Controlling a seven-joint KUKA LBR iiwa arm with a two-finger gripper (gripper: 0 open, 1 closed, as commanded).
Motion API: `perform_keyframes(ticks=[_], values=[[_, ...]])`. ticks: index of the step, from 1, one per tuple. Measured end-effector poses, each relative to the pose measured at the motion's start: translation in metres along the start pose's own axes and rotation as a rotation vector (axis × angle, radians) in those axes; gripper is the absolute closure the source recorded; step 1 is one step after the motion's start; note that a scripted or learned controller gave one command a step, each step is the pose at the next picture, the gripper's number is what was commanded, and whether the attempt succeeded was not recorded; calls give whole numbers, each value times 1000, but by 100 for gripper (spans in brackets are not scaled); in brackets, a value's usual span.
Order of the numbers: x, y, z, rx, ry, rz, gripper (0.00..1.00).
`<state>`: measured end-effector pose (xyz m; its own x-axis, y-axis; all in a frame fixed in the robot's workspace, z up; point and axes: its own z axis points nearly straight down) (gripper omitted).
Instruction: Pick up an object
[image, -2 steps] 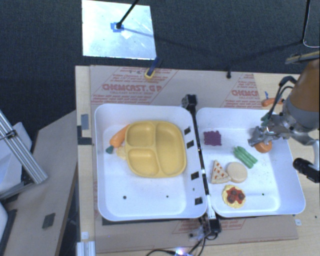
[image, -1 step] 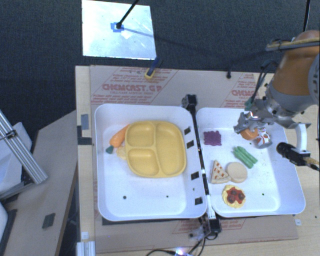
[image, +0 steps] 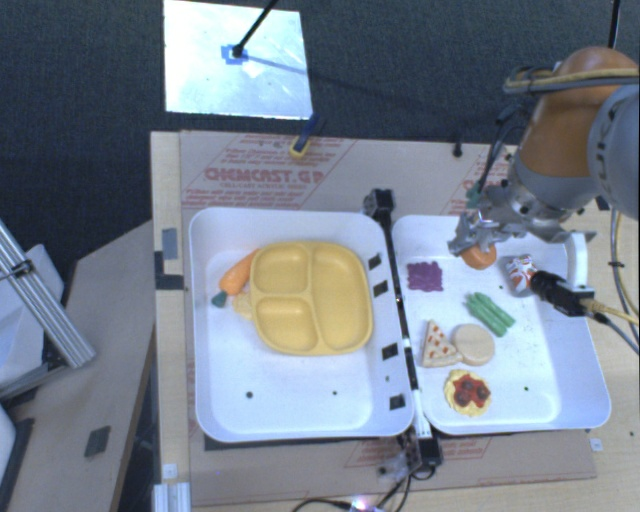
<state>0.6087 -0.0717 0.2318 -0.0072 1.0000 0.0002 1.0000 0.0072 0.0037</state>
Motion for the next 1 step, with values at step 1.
perform_keyframes(ticks=[1], values=[[1, 4, 18, 3, -1, 2, 100]])
